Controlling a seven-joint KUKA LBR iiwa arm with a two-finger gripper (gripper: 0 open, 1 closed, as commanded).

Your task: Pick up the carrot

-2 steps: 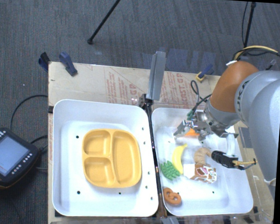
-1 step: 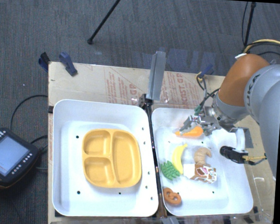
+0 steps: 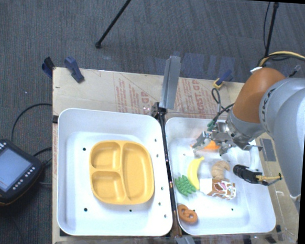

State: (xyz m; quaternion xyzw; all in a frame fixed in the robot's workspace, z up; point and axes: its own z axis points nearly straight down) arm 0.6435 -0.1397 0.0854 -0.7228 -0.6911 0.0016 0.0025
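The carrot point(image 3: 210, 146) is a small orange piece lying near the back of the right bin point(image 3: 260, 217). My gripper point(image 3: 211, 145) is low over it, reaching in from the right under the grey arm with its orange band. The fingers point(image 3: 198, 144) stand apart on either side of the carrot, so the gripper is open around it. Only a small part of the carrot shows between them, and I cannot tell whether they touch it.
A banana point(image 3: 193, 171), a green leafy toy point(image 3: 185, 185), a beige piece point(image 3: 220, 169), a brown-and-white box point(image 3: 222, 189) and a pretzel point(image 3: 188, 214) lie in front of the carrot. The left bin point(image 3: 66, 212) holds a yellow divided plate point(image 3: 121, 171).
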